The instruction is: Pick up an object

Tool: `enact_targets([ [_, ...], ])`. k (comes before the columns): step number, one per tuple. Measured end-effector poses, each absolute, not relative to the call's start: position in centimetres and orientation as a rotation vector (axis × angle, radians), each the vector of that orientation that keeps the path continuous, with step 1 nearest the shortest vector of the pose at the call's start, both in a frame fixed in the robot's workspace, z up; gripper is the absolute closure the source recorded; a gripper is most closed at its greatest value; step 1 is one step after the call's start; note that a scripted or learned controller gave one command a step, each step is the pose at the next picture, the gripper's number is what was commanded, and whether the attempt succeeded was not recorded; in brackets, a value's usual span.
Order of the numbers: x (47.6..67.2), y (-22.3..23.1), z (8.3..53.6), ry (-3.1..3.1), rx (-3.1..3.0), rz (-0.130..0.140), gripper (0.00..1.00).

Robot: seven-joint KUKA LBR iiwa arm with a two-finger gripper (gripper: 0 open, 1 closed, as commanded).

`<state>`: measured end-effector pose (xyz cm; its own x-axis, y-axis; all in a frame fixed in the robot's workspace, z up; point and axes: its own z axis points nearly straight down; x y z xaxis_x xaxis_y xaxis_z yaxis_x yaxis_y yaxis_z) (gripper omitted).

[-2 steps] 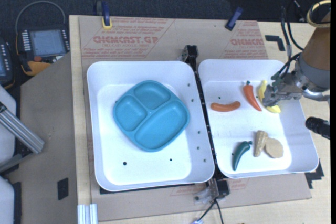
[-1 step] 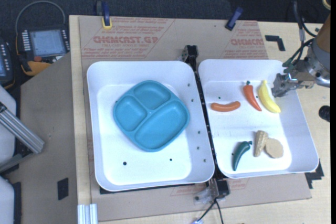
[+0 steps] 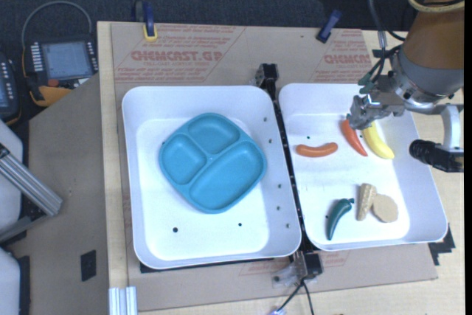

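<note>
You can't tell how the gripper [image 3: 363,113] is set; it hangs low in the right bin [image 3: 420,229], right at the upper ends of the red pepper [image 3: 354,138] and banana [image 3: 378,142]. Further out — a sausage [image 3: 316,150], a green pepper [image 3: 338,215], 2 tan pieces [image 3: 376,204]. A blue divided plate [image 3: 212,161] sits in the left bin [image 3: 147,217].

The robot arm [image 3: 436,33] is big and round. Its top part is orange, with a pale yellow ring at the very top. Under the orange comes a smooth grey part that looks like a fat tube. A shiny silver ring sits under the grey. The gripper [image 3: 363,116] is small, grey and made of metal, with boxy bits. Thin black cables [image 3: 378,59] run down beside it. A black knob [image 3: 435,153] sticks out on a white piece.
</note>
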<state>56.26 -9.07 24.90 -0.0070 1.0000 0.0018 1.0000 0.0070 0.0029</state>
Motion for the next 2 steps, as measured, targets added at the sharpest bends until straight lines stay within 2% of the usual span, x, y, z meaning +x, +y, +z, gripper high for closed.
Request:
enact_targets([
  [1,56.5,-3.8,23.7,2.231,2.217,0.000,1.00],
  [2,57.7,1.3,24.2,2.228,2.214,0.004,1.00],
])
